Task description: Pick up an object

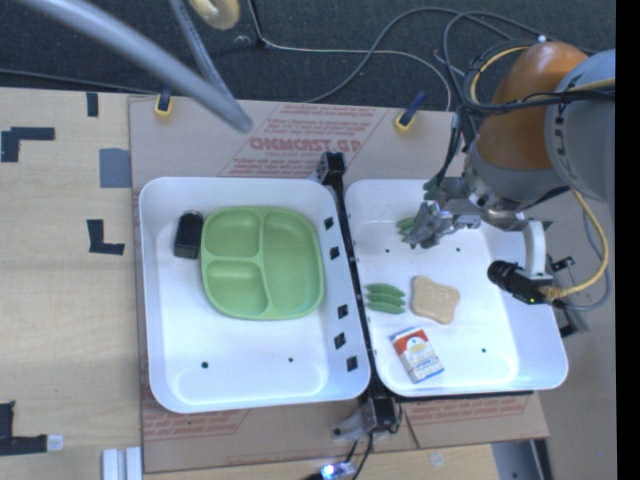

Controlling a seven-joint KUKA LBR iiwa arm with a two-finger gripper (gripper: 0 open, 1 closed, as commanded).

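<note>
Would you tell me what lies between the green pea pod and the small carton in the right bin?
In the camera view, bare white bin floor separates the pea pod from the small carton. The slice of bread lies beside that stretch, to its right.

My gripper (428,225) sits low over the far-left part of the right bin (500,363); fingertips too dark and small to read. A green thing (406,226) lies just beside them, half covered, kind unclear; whether they touch it, I cannot tell. My arm (545,108) is cut off by the right edge. A blurred grey bar (120,38) crosses the top-left corner, masking the worktop's far edge. Small black block (188,235) at the green tray's (262,263) left rim: too dark to identify. Print on the small packet (416,353) near the right bin's near edge is unreadable.
</note>
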